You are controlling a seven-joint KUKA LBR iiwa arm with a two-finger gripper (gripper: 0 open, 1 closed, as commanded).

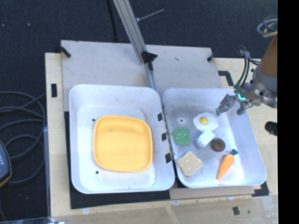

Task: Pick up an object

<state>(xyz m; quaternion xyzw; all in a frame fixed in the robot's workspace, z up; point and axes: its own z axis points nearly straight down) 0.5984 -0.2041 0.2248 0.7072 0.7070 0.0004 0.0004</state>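
I see the pale wooden surface (56,171) carrying two shallow white bins. The left white bin (79,101) holds a square yellow plate (123,143). The right white bin (250,157) holds a tan bread slice (189,164), an orange carrot (225,166), a green block (181,136), a fried egg (205,122) and a brown disc (217,145). My pincer (231,106) hangs over its far right side, fingers apart, clamping nothing.

Grey arm with orange band (270,64) cut off at right edge; small white object (204,138) beside brown round piece (217,145) too blurred to identify; dark device (3,164) cropped at left edge
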